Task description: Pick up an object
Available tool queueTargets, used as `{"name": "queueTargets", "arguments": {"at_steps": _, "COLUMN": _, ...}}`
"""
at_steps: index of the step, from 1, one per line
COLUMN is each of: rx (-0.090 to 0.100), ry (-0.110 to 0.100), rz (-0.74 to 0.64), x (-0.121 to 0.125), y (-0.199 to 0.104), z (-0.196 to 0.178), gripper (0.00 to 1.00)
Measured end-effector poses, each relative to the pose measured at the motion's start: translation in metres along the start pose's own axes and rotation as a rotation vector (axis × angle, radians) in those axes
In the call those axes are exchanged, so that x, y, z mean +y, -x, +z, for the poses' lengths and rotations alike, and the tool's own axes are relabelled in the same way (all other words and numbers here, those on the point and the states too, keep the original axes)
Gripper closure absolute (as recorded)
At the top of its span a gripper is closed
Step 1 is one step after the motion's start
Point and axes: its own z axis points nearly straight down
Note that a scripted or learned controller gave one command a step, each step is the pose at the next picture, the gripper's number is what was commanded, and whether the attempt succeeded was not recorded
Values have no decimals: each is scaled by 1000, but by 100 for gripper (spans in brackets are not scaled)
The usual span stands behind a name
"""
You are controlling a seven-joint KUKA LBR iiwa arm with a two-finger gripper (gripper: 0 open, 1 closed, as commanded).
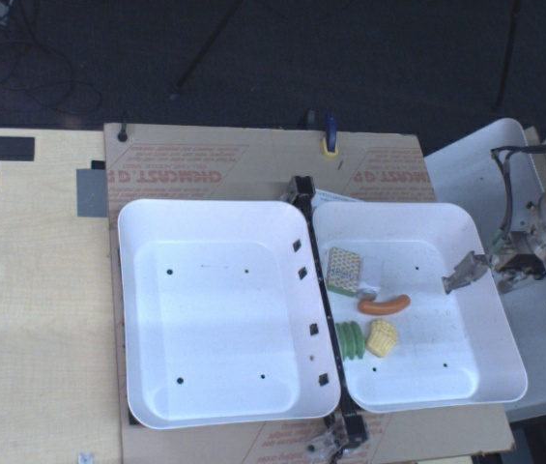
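Gripper (461, 276) at right bin's right rim, nothing between its fingers; can't tell if released or clenched.
Near to far in right bin (446, 380), left part: yellow corn (382, 337) touching green veg (351, 340), orange sausage (385, 304) just beyond, checkered waffle (343, 271) farthest. Left bin (215, 394) beside it on the tabletop (31, 336).

bench (31, 288); cardboard sheet (253, 167); left bin (137, 307); right bin (490, 356)
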Motion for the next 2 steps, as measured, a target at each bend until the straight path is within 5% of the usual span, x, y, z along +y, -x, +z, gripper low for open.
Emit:
{"name": "queueTargets", "arguments": {"at_steps": 1, "rx": 1, "ry": -1, "rz": 0, "x": 0, "y": 1, "z": -10, "gripper": 100}}
{"name": "queueTargets", "arguments": {"at_steps": 2, "rx": -3, "ry": 13, "rz": -2, "x": -41, "y": -18, "z": -155, "gripper": 100}}
